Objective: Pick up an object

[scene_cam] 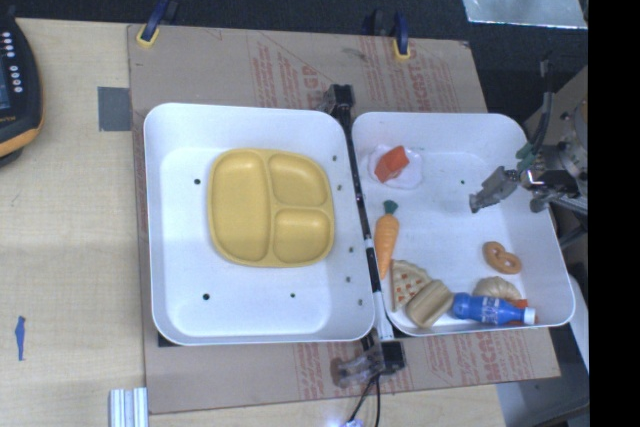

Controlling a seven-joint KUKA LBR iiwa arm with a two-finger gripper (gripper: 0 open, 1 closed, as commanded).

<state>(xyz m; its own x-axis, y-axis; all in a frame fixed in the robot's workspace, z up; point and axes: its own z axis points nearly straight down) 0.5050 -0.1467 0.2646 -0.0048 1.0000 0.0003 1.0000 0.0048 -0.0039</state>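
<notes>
The right bin (455, 140) holds the loose objects. A red piece in clear wrap (392, 163) lies at its far left, with a carrot (386, 233) below it. A waffle (404, 279), a bread roll (429, 303) and a blue bottle (489, 309) lie along the near edge. A small pretzel (501, 258) and a pale bun (497, 287) sit near the right side. My gripper (516, 194) hangs over the bin's right part, above and beyond the pretzel. It is open, its two dark fingers (489, 190) spread with nothing between them.
A yellow divided plate (270, 207) rests in the left bin (170, 305). Clamps (400, 40) hold the cardboard under the bins. A black and orange pendant (12, 85) sits at the bench's far left.
</notes>
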